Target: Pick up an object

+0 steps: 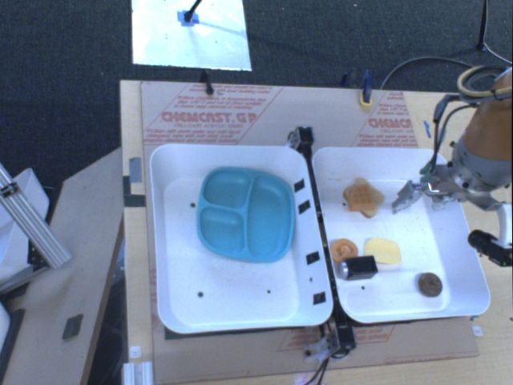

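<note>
The right bin [457, 239] holds several small items. A tan, lobed cookie-like piece [362, 197] lies near its back left. Toward the front are an orange ring [344, 250], a pale yellow slab [383, 251] and a black and silver block [357, 268]. A brown disc [430, 284] rests at the front right. My gripper [421, 196] hovers over the back right part of this bin, just right of the tan piece. It is open, with nothing between its fingers.
A blue divided plate [244, 215] sits in the left bin [180, 295]. A black divider with clips [314, 215] runs between the bins. The arm's black side part [490, 247] overhangs the right bin's right rim. Cables [417, 62] trail behind the bench.
</note>
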`<move>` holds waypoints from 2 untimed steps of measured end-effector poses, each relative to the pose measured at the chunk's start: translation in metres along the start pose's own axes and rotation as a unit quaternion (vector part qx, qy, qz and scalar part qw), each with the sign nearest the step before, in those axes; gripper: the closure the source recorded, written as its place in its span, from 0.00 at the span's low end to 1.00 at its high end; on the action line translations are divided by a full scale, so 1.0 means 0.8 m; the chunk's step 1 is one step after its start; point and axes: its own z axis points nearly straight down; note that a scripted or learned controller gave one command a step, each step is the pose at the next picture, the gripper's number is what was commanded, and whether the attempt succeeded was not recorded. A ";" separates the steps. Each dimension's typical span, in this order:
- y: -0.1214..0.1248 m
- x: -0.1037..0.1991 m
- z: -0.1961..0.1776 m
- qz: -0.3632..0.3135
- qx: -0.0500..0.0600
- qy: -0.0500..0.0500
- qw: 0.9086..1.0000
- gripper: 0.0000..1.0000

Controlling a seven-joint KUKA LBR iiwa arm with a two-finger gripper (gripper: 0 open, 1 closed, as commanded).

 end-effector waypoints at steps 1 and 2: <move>-0.009 0.002 0.055 0.000 0.001 0.000 1.000 0.00; -0.008 0.002 0.106 0.000 0.001 0.000 1.000 0.00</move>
